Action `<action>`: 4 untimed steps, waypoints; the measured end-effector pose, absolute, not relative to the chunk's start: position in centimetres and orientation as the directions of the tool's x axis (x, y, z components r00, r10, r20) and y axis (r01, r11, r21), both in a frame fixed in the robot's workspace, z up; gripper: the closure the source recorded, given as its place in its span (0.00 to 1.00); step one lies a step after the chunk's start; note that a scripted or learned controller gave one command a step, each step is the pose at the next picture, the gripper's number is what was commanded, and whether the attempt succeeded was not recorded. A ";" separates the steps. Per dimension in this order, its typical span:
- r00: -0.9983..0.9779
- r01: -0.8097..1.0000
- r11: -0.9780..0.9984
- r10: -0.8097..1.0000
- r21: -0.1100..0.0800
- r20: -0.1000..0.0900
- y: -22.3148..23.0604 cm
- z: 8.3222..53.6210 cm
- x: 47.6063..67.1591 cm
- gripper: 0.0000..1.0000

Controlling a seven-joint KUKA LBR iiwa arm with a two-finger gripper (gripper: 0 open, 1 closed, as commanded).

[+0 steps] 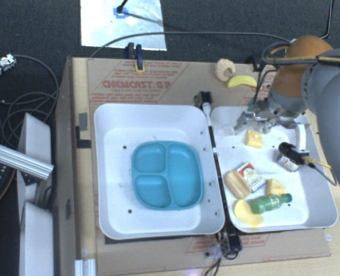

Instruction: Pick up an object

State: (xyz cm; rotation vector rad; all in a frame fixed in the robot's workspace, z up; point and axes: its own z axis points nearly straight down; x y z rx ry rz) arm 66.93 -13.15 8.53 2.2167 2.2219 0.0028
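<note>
Right bin, far end, camera view: the gripper (255, 121) hangs just over the yellow block (254, 138), which lies on the floor of the right bin (326, 214) near its far wall.
Gripper state: you cannot tell from this slanted view whether it stands wide or narrow. No object shows in its grasp.
Risk, slip: the yellow block is small. By judgement, a closure that lands off-centre would push it sideways, not trap it.
Risk, wall: the block sits near the far wall. A descent that drifts that way could strike the wall.
Risk, false reading: the wrist hides part of the contact zone. Count the pick as good only when you see the block clear of the floor.
Risk, neighbours: the carton (252, 177), roll (236, 184) and green bottle (269, 202) crowd the near end, touching or just beside one another. A pick there could drag two at once.
Yellow block, appearance: pale yellow, blocky, matte, like toy cheese.
Yellow block, position: alone on bare white floor, well apart from the near-end cluster.
</note>
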 end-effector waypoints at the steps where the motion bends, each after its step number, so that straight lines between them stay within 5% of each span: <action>1: -0.005 1.000 0.005 1.000 0.007 -0.002 -13.1 9.7 67.0 1.00; 2: -0.005 1.000 0.005 1.000 0.007 -0.002 -13.1 9.7 67.0 0.00; 3: -0.002 1.000 0.002 1.000 0.002 -0.001 -15.3 8.5 64.7 0.00; 4: -0.002 1.000 0.002 1.000 0.003 -0.001 -18.0 8.5 66.9 0.00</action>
